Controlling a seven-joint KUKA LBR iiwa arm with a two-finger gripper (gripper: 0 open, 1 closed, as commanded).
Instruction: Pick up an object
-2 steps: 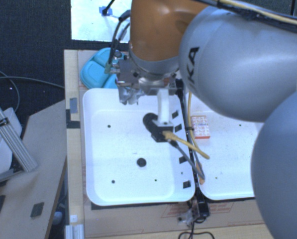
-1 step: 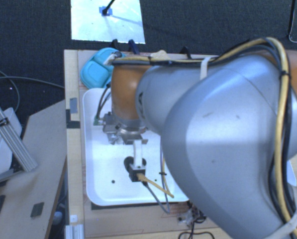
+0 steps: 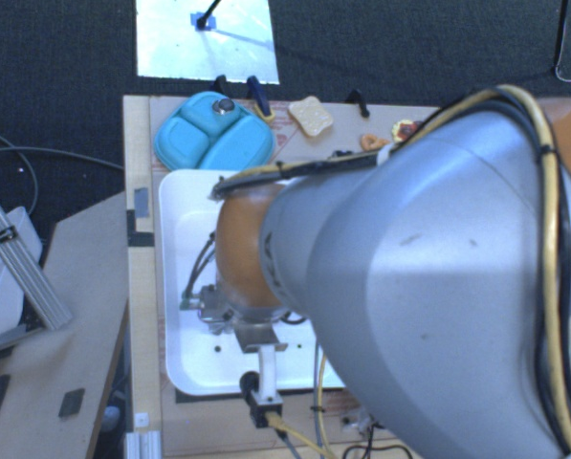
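Looming grey arm [image 3: 438,285] over white bin [image 3: 185,208], blue object [image 3: 213,132] (lumpy, glossy) behind

The arm [image 3: 428,285] wore smooth, satin grey metal; the bin [image 3: 185,256] beneath it looked glossy white plastic.

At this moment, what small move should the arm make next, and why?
Probably a short lift straight up. The arm hangs low over the left bin and covers most of its floor, so nothing to pick is visible beneath it. The blue dish and bread slice lie on the bench beyond the bin.
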